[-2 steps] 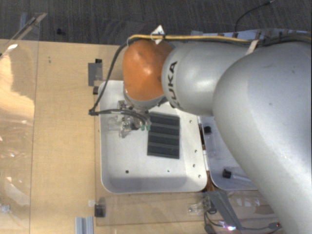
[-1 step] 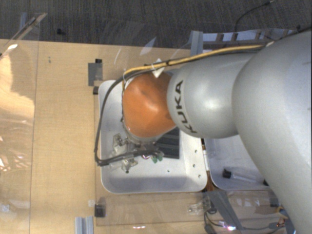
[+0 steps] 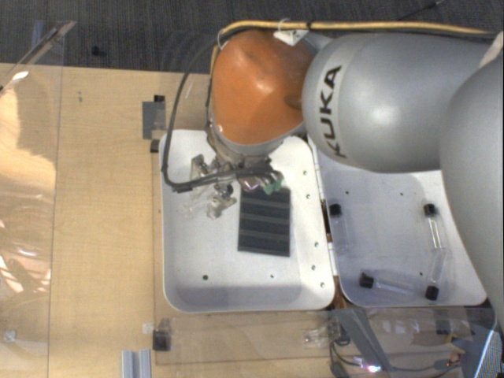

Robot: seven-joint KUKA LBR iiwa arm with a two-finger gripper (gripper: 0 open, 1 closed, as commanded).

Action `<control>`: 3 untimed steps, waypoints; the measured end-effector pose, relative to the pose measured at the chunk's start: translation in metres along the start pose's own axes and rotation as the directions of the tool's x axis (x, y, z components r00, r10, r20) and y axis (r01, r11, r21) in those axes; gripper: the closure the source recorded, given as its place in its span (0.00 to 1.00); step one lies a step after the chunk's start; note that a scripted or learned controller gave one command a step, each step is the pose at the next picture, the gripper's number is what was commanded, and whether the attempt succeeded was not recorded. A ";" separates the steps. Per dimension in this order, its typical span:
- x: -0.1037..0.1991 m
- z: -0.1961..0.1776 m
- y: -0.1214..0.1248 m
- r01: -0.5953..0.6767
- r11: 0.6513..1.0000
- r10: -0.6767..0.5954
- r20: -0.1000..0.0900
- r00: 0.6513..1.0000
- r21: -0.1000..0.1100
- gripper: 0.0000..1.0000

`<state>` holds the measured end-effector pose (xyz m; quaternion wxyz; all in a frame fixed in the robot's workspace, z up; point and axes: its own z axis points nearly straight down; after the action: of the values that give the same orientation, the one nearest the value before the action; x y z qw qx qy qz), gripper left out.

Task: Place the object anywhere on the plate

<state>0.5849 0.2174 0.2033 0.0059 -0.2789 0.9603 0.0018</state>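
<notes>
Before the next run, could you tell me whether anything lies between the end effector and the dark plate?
Nothing visible does: the end effector sits by the far edge of the dark plate, and the clear pieces lie off to the view's left.

A robotics lab bench, seen from above.

Here's a grey KUKA arm (image 3: 378,101) with its orange band (image 3: 256,85) leaning in over two shallow white bins (image 3: 181,282) set side by side on a pale wooden bench (image 3: 87,211). There's dark carpet (image 3: 118,14) beyond the bench edge, a cable (image 3: 177,124) looping down by the wrist, clear panels (image 3: 31,148) at the left, and metal brackets (image 3: 153,116) pinning the bins in place.
</notes>
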 end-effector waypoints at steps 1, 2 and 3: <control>-0.061 0.026 -0.029 -0.481 0.877 0.481 -0.002 0.877 0.002 1.00; -0.082 -0.001 -0.030 -0.225 0.974 0.225 0.001 0.974 0.001 1.00; -0.036 -0.112 -0.104 0.120 0.993 -0.120 0.003 0.993 0.004 1.00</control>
<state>0.6698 0.1482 0.3158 0.0082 -0.3360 0.9418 0.0003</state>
